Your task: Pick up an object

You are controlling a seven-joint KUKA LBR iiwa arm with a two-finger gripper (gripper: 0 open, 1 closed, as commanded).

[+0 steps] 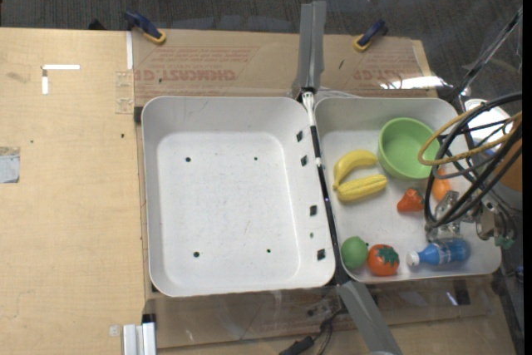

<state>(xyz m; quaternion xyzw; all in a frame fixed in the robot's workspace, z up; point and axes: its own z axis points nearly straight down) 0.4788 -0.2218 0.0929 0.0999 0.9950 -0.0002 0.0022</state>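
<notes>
Because the right bin [366, 110] is crowded, a clean pick, in my judgement, calls for a vertical descent onto one isolated item, such as the blue bottle [439, 254] lying at five o'clock in the bin. Just above it hangs the gripper [450, 215]; whether it is spread or pressed together cannot be told, and nothing is visibly pinched. Farther off, the bananas [359, 176] lie near nine o'clock and the green bowl [407, 147] near one.

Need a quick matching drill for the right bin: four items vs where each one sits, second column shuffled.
Items:
1. green bowl
2. bananas
3. tomato
4. blue bottle

Places in the right bin:
A. near edge, just right of the green fruit
B. far part, towards the right wall
C. near right corner, lying on its side
D. by the left wall, midway

Pairs: 1-B, 2-D, 3-A, 4-C
</notes>
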